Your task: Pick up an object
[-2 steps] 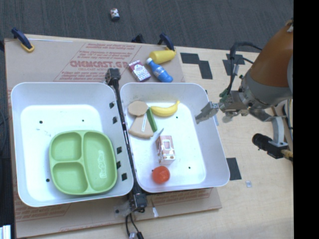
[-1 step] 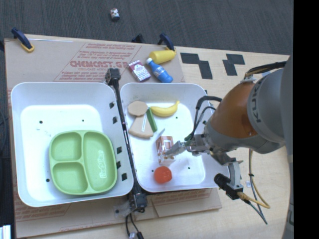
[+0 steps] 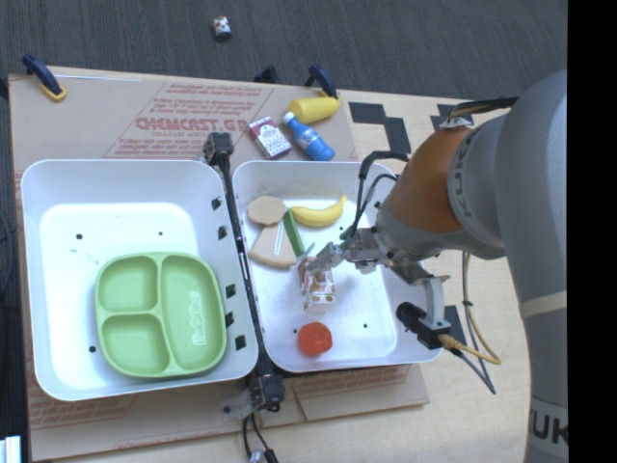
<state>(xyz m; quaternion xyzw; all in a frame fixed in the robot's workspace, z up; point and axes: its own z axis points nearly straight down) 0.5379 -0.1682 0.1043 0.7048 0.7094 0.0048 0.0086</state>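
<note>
The gripper (image 3: 325, 257) hangs low in the middle of the right bin (image 3: 381, 331), right over a small crumpled packet (image 3: 317, 287); how wide it stands I cannot tell. Looks like the approach step; next it needs to settle squarely around that packet.

The robot arm (image 3: 511, 191) runs off the right edge and hides the right bin's (image 3: 366, 345) far right wall, the jaws blur into a small carton (image 3: 317, 285) beneath them, and a tiny object (image 3: 223, 28) on the floor above the tabletop is too small to identify
</note>
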